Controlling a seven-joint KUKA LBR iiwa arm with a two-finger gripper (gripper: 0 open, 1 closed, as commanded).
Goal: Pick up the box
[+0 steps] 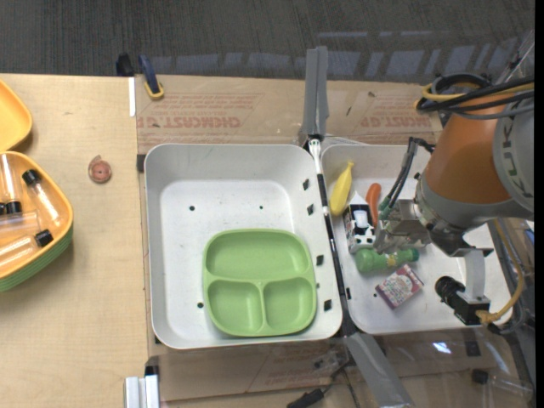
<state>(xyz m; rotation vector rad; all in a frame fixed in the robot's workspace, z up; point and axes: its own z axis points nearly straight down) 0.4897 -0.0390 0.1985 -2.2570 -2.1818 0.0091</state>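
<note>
Box (399, 286) sits in right bin (425, 317), near front edge, small, flat, pinkish speckled print, tilted; label too small to read. Just beside it, green pear-ish toy (374, 260), touching or nearly. Claw (393, 238) hovers right over that green thing, can't tell if clenched or released tbh. Behind: black-white cow-looking figure (361, 223), orange carrot (373, 199), yellow banana (342, 188). Left bin (170, 228) has green three-section plastic plate (260, 282). Cardboard (221, 113) on desk reads "CHEMCTST"-ish, mirrored.
</note>
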